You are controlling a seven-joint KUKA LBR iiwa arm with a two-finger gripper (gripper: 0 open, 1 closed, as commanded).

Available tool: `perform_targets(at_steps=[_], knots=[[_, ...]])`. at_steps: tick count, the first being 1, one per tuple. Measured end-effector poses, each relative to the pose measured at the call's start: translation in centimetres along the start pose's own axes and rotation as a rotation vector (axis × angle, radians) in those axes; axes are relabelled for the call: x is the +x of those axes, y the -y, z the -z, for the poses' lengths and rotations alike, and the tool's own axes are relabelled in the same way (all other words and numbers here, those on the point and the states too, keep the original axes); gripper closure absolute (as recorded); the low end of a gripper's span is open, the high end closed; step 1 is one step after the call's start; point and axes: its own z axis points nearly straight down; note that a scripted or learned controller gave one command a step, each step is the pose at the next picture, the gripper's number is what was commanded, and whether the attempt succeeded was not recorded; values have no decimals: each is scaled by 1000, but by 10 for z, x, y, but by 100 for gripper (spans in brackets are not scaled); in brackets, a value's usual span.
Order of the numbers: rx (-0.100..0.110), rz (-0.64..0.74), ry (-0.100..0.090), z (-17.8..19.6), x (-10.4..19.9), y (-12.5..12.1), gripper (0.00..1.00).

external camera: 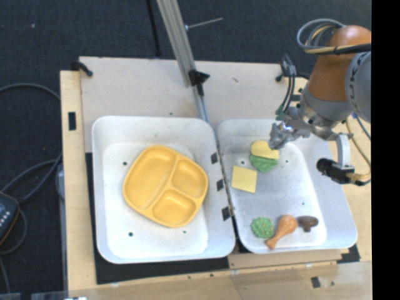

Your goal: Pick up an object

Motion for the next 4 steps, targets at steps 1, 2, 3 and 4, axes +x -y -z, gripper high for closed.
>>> perform_targets(at_steps=[1,2,3,4], knots=[[0,0,0,34,-2,-1,100],[4,4,-3,46,48,15,100],[6,3,-2,35,95,39,100],[4,6,-3,46,147,54,100]])
